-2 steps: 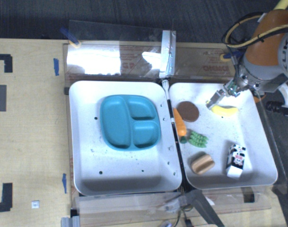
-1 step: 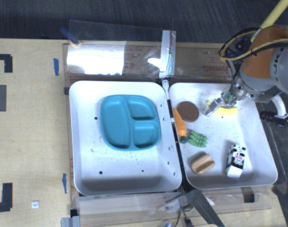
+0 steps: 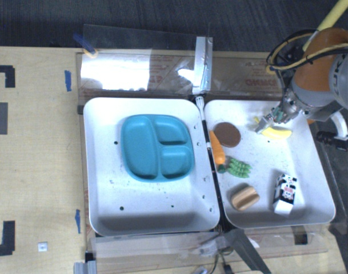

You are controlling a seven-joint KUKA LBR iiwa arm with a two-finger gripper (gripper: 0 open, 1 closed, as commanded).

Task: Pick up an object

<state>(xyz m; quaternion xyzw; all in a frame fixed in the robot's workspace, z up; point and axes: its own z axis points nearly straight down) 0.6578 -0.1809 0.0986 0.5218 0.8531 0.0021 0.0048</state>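
Note:
The right bin (image 3: 316, 170) holds a brown disc (image 3: 227, 135), an orange carrot (image 3: 217, 148), a green pea pod (image 3: 238, 167), a tan bread roll (image 3: 244, 197), a black-and-white milk carton (image 3: 285, 193) and a yellow banana (image 3: 275, 133). My gripper (image 3: 271, 120) is low at the bin's far right corner, right over the banana's left end and touching or nearly touching it. Nothing is lifted between its fingers.
The left bin (image 3: 99, 170) holds a blue divided plate (image 3: 158, 146). A clear sheet and a metal bracket (image 3: 202, 64) stand behind the bins. The arm's grey wrist with its orange band (image 3: 322, 67) and cables hangs over the right bin's far corner.

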